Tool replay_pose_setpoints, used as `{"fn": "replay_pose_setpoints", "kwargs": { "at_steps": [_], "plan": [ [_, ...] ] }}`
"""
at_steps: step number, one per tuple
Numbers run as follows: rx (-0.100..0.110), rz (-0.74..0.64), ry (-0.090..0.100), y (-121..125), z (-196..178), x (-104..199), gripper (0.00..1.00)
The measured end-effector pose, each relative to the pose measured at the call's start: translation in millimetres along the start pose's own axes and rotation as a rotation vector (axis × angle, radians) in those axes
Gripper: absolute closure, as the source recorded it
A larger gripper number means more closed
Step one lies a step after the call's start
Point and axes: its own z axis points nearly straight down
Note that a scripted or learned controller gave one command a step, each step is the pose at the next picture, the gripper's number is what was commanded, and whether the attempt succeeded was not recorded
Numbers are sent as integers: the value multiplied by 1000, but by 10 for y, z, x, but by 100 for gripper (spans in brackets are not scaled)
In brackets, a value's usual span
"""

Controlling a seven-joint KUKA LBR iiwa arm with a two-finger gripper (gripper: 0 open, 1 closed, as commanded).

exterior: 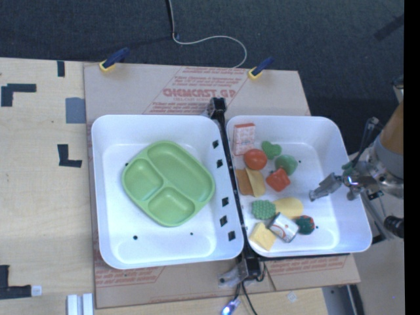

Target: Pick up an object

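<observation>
two white bins sit side by side on a brown board (197, 94). the left bin (108, 176) has a green tray (168, 183) lying flat in it, with three parts pressed into it.

the right bin (328, 136) has a bunch of little toy foods, all crowded on its 9 o'clock side. at 12 o'clock of the bunch is a small pink box (244, 137). just below it is a red tomato (255, 159), and a green leafy thing (271, 149) is at the tomato's 2 o'clock. a green round piece (286, 164) sits at 3 o'clock of the tomato. a red pepper (277, 180) is just below that. a piece of bread (250, 182) lies by the bin's 9 o'clock wall. lower down is a bumpy green toy (263, 209), and a yellow lump (289, 207) touches it at 3 o'clock. at 6 o'clock of the bunch are a yellow cheese block (262, 236), a small can (283, 228) on its side, and a red and green ball (304, 225).

the gripper (325, 188) comes in from 3 o'clock, over the bare floor of the right bin. it is at 3 o'clock of the red pepper and apart from all the toys. i cannot tell how it is set. nothing is in it.

two blue and yellow clamps (113, 59) pin the board at 12 o'clock.
</observation>
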Motion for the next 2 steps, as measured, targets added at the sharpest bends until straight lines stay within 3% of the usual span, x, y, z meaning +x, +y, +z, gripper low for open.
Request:
{"fn": "replay_pose_setpoints", "kwargs": {
  "at_steps": [1,2],
  "plan": [
    [-11,-4,-3,30,-58,1,0],
    [-5,-4,-1,-55,506,79,0]
  ]
}}
